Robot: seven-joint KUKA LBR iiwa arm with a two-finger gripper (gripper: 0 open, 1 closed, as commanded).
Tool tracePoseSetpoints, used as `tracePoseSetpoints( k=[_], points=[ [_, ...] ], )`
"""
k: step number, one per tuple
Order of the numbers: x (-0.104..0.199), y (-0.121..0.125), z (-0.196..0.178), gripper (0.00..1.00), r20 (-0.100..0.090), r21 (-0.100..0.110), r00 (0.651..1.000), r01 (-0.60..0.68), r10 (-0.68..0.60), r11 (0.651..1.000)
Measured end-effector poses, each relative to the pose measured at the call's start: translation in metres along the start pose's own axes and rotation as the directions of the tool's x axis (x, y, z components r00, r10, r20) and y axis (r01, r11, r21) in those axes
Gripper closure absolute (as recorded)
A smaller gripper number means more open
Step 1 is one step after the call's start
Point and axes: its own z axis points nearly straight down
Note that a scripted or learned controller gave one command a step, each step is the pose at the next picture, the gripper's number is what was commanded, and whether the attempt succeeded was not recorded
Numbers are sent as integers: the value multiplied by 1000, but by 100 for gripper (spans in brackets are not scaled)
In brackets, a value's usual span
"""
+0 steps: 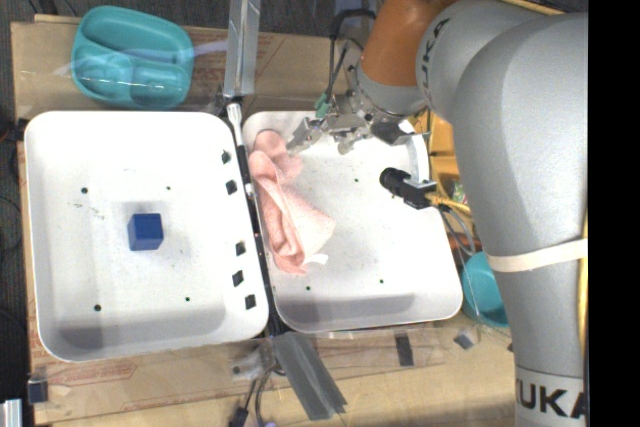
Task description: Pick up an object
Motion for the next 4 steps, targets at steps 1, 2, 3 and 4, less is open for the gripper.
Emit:
tracePoseSetpoints(
  k=[1, 2, 3, 4],
  points=[
    [23, 3, 53, 0, 0, -3, 993, 119, -119, 993],
    [21, -51, 54, 0, 0, -4, 976, 220, -220, 976],
    [9, -12, 28, 0, 1, -5, 996, 87, -87, 996],
    [-2, -75, 54, 0, 0, -3, 993, 118, -118, 993]
  ],
)
